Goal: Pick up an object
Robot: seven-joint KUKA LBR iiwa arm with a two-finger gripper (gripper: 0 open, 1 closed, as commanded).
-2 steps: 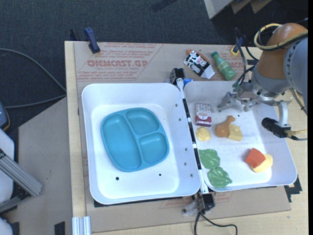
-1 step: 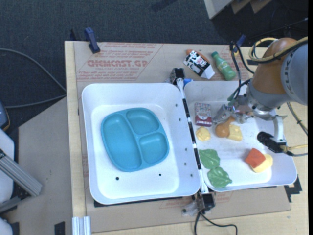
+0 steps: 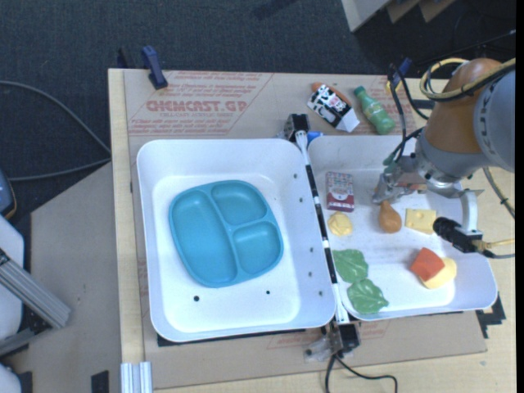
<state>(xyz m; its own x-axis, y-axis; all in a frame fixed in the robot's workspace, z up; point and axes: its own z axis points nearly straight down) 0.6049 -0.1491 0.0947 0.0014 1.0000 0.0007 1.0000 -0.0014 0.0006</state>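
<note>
My gripper [image 3: 390, 187] hangs low over the back of the right bin [image 3: 483, 289], under the grey arm with its orange band. Just in front of it lies a small brown, drumstick-like piece [image 3: 390, 217]. A yellow cheese wedge [image 3: 421, 219] sits to that piece's right. To its left are a small yellow lump [image 3: 341, 224] and a red and white box [image 3: 339, 191]. A red and yellow piece [image 3: 432, 268] lies near the bin's front right. Two green leafy pieces [image 3: 352, 264] [image 3: 366, 296] lie at the front left.
The left bin [image 3: 164, 166] holds a blue divided plate [image 3: 226, 232]. Behind the bins, on the cardboard, stand a black and white carton [image 3: 332, 107] and a green bottle [image 3: 374, 110]. A blue clamp [image 3: 153, 65] grips the board's back left corner. Cables run by the arm.
</note>
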